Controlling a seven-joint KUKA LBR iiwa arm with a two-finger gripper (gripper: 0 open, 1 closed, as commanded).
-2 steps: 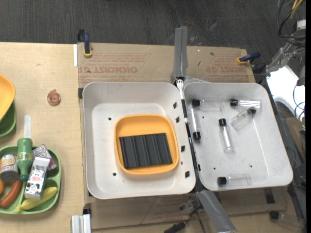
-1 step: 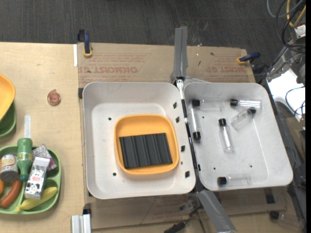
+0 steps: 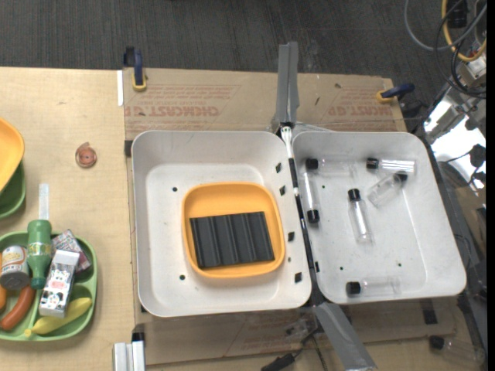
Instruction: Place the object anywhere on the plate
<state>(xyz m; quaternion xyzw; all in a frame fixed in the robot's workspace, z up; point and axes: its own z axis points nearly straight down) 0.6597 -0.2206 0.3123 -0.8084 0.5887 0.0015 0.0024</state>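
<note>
Left bin [image 3: 155, 207]: the orange plate [image 3: 232, 192] sits about in the middle. The dark grey ribbed block [image 3: 231, 238] lies flat on the plate, inside its rim, slightly nearer the near edge. I count four or five ridges running far to near. I cannot make out its material.

Right bin [image 3: 433, 238]: clear vials with black caps, hard to see against the white floor.
- One vial [image 3: 311, 192] lies along the left wall, with a dark cap at each end.
- One [image 3: 358, 216] lies near the centre.
- One [image 3: 393, 165] lies along the far side.
- One [image 3: 384, 190], just near of that, is tilted; its outline is faint.
- One [image 3: 373, 287] lies at the near wall; its body is almost lost in glare.

Both bins rest on cardboard [image 3: 193, 107] printed with reversed lettering, and the cardboard lies on the surface [image 3: 62, 114].

Left of the bins, a green dish of toy food [image 3: 73, 315] is cut off by the frame edge. A yellow bowl [image 3: 8, 157] farther back is also cut off. A small pink round item [image 3: 87, 155] is too small to identify. Cables [image 3: 464, 22] tangle at far right.

Tool: I cannot tell whether it is open or closed.
</note>
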